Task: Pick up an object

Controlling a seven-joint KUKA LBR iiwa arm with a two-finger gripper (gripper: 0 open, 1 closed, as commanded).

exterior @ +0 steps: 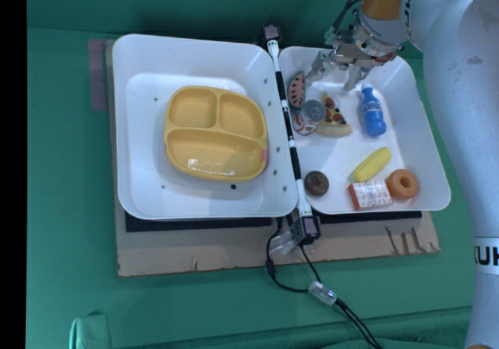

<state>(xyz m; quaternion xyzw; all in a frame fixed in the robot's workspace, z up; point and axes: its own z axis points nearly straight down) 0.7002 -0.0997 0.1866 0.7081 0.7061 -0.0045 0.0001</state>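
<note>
The right bin (425,145) holds several toy foods: a watermelon slice (296,90), a grey can (313,112), a pizza slice (336,116), a blue bottle (372,111), a corn cob (371,163), a chocolate donut (316,182), an orange donut (402,184) and a red-and-white box (369,195). My gripper (334,75) hovers over the bin's far side, above and between the watermelon slice and the bottle. Its fingers (317,69) are spread open with nothing between them.
The left bin (140,59) carries a yellow divided plate (216,133). A black-and-white bar (284,114) runs between the bins. Cables (312,281) trail off the bench's front edge. My arm comes in over the right bin's far right corner.
</note>
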